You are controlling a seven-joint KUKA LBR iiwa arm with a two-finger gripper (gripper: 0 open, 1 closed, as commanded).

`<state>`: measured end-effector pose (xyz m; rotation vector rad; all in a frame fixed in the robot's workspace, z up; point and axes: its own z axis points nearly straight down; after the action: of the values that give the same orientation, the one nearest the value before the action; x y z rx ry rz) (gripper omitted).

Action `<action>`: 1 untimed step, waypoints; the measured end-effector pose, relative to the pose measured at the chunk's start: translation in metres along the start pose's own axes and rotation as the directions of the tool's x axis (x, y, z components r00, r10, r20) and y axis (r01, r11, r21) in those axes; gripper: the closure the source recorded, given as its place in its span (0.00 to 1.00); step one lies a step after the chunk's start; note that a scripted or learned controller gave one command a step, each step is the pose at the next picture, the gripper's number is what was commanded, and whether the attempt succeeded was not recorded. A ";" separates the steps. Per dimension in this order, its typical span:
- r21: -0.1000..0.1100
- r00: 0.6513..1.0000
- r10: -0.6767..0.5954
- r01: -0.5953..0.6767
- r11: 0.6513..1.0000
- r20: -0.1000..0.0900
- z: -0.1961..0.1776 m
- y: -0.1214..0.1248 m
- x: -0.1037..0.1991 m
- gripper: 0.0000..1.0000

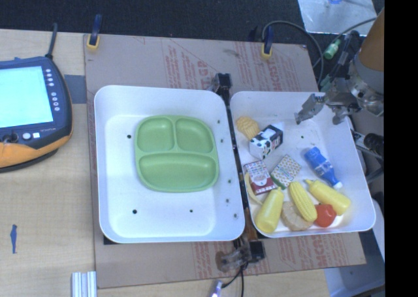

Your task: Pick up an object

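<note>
Objects lay in right bin (pixel 363 178): cow carton (pixel 266 141) near centre, pastry (pixel 246 126) beside it at left wall, blue bottle (pixel 322 166) to right. Along near edge: red box (pixel 259 177), checked packet (pixel 285 170), yellow bottle (pixel 269 210), corn (pixel 302 200), tomato (pixel 324 215), banana (pixel 329 195). Claw (pixel 322 110) hung above bin's far right corner, fingers spread apart, nothing between them. Left bin (pixel 117 217) held green tray (pixel 176 153). Tablet (pixel 29 109) sat on counter (pixel 39 224), far left.
</note>
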<state>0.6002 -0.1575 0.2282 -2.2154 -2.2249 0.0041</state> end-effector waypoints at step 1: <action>0.003 1.000 0.000 0.000 1.000 0.002 0.070 -0.003 -0.055 0.00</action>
<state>0.5974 -0.2127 0.1583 -2.2144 -2.2246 0.0091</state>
